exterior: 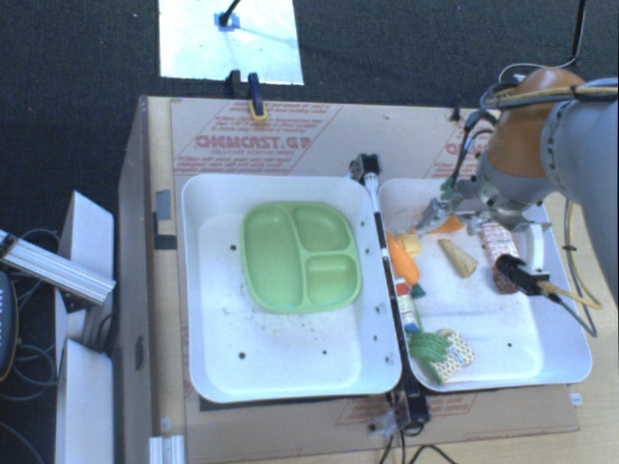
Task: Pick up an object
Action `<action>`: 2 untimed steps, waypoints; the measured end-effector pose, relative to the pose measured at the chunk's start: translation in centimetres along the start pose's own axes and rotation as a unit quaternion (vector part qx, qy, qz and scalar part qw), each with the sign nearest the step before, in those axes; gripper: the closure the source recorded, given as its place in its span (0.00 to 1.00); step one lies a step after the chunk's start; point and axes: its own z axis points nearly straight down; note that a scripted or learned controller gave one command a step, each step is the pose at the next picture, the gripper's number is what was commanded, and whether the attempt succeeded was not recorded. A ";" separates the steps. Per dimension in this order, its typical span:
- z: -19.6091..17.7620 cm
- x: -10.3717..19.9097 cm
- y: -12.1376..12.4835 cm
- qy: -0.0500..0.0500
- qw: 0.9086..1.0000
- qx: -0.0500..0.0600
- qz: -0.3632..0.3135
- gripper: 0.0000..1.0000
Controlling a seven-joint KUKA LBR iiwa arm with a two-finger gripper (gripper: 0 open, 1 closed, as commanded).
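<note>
The right bin (542, 356) holds several small objects. An orange carrot (404, 259) lies along its left wall beside a small yellow piece (413, 245). A tan wedge (459, 257) sits near the middle, and a pinkish-brown cylinder (499, 251) lies to its right. A red and white tube (406, 307) and a green patterned item (441, 350) lie near the front left corner. My gripper (443, 213) hangs low over the bin's back left part, just above an orange piece (447, 226). The arm's body hides how it meets that piece.
The left bin (222, 356) carries a green divided plate (300, 257). A black ridge (382, 269) separates the two bins. A black part with a yellow cable (527, 280) hangs by the arm over the right bin. Blue clamps (253, 90) stand at the board's back edge.
</note>
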 end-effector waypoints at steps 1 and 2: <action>2.7 -0.1 3.1 -0.001 1.000 0.013 0.004 0.00; 1.5 -0.2 3.2 -0.003 1.000 0.012 0.003 1.00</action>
